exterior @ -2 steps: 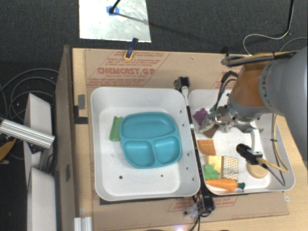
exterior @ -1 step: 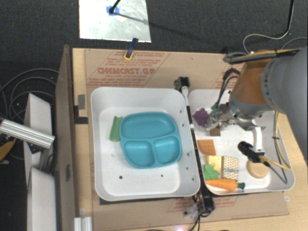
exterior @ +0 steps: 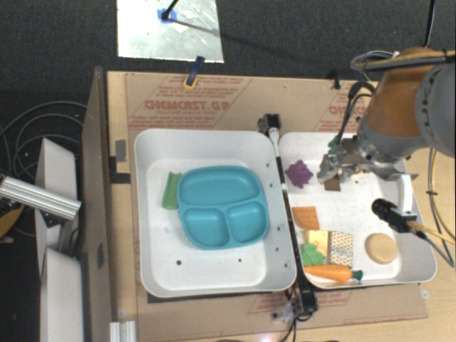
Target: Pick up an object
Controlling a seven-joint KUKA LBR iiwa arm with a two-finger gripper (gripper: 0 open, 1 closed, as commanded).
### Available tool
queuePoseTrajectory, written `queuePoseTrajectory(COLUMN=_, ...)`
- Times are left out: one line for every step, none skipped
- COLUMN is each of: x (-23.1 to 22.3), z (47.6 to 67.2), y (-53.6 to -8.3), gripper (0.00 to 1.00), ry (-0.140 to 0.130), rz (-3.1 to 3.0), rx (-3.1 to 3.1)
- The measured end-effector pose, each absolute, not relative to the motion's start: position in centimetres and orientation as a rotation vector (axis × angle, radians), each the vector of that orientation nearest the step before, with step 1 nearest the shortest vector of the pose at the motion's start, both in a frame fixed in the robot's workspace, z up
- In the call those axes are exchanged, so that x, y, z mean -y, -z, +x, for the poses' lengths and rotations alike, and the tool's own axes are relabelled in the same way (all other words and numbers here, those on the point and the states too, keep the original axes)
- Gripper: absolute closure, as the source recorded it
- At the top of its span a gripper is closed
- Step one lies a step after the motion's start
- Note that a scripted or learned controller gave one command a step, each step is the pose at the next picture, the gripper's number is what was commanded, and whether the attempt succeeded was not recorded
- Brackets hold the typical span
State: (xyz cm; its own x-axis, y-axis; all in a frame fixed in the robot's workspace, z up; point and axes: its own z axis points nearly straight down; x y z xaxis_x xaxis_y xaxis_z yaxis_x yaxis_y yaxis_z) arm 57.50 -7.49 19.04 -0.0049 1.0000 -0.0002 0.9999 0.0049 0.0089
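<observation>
Camera view showed the left bin (exterior: pixel 206 144) holding a blue divided tray (exterior: pixel 222 206) with a green piece (exterior: pixel 170 190) against its left side. The right bin (exterior: pixel 420 262) held a purple toy (exterior: pixel 299 172), orange cracker (exterior: pixel 306 217), carrot (exterior: pixel 329 273) and tan disc (exterior: pixel 381 249). The claw (exterior: pixel 335 171) hung over that bin's upper middle, a brown bit (exterior: pixel 332 184) at its tips; whether it pinched I could not tell. Bare floor lay mid-bin.

Smooth, seemingly plastic teal tray (exterior: pixel 222 205)
</observation>
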Motion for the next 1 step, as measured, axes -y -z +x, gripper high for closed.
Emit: queuePoseTrajectory(x=2.05, z=55.31, y=-21.62, gripper=1.00, ry=-0.006, rz=2.210, rx=-2.232)
